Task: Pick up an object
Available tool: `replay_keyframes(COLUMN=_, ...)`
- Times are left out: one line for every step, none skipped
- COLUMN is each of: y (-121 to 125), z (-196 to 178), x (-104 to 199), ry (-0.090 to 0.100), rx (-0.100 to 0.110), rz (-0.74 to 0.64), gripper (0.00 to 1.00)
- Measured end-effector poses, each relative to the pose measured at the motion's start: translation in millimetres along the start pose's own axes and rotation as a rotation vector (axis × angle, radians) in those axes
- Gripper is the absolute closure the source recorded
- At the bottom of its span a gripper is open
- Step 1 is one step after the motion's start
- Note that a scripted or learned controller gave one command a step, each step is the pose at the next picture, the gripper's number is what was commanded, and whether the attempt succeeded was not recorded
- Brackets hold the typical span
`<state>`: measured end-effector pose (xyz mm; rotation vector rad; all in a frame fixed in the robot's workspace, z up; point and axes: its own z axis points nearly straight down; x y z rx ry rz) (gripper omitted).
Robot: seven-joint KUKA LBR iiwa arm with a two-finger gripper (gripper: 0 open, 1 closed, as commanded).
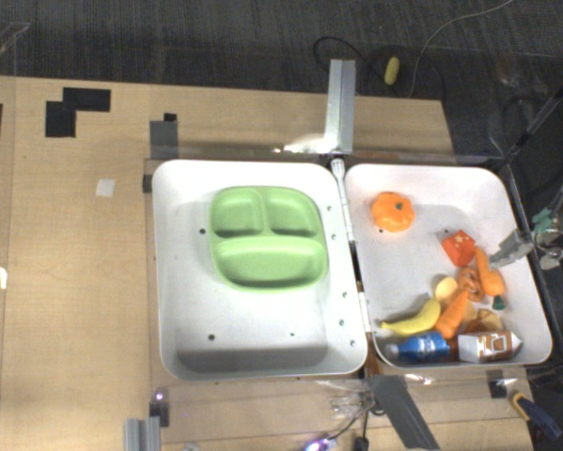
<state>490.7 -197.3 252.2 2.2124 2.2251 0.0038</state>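
The right bin point(422, 191) holds the objects. An orange round fruit point(392, 211) lies near its back left. A red block point(459, 248) sits right of centre. Below it are orange carrot-like pieces point(476, 283), a yellow banana point(413, 322), a blue can point(422, 348) and a white-and-brown carton point(489, 346), all crowded in the front right corner. My gripper point(512, 248) shows as a small grey part at the bin's right rim, just right of the red block and above the carrots. Nothing is visibly held.
The left bin point(182, 280) carries a green divided plate point(265, 236). A metal post point(341, 101) rises behind the seam between the bins. Cables and dark fittings point(544, 111) lie off the bench at the right.
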Motion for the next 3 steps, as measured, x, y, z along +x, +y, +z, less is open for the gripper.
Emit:
replay_keyframes(y=-2.5, z=156.9, x=74.3, ry=0.001, rx=-0.001, rz=0.045, gripper=0.00)
replay_keyframes(y=-0.7, z=146.5, x=74.8, ry=0.002, rx=-0.004, rz=0.045, gripper=1.00)
replay_keyframes(y=-2.3, z=67.2, x=116.5, ry=0.001, rx=0.000, rz=0.188, gripper=1.00)
